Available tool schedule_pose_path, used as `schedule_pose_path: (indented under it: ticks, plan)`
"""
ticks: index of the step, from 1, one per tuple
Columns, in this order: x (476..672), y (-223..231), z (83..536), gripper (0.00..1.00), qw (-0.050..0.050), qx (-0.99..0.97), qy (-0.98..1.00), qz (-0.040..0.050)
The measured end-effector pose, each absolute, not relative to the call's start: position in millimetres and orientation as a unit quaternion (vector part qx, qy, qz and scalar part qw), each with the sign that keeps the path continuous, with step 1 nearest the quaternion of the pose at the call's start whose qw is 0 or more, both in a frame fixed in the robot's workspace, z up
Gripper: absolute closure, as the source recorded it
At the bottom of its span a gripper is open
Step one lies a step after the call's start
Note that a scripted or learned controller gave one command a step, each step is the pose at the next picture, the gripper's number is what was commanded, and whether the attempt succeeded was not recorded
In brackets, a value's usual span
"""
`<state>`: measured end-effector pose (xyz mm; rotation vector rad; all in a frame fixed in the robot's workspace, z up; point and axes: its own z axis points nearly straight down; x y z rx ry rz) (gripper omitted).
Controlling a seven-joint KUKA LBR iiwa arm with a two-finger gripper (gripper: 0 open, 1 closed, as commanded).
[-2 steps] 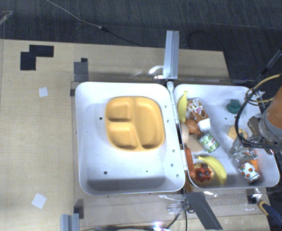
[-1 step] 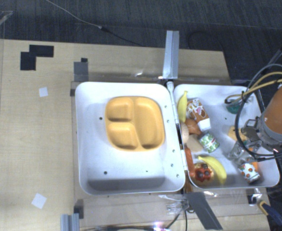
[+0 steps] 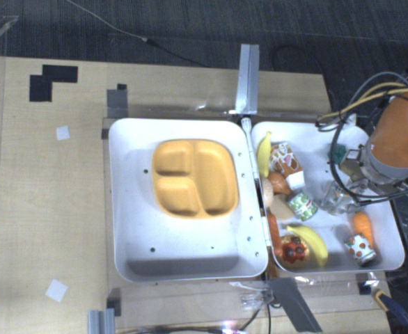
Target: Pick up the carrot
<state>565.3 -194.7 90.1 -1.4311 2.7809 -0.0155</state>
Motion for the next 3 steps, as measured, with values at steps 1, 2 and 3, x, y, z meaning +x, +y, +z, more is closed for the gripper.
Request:
schedule_pose_path:
  ticks: [1,2,3]
  plan:
    - [500.7,-202,95,1.00,0.018,-0.575,0.818,-0.0142]
    - [501.6,-198,92,1.00,0.012,-0.756,0.654,-0.0088]
    - [494.7,-170,90,1.00,0.001,-0.906,0.423,-0.0090]
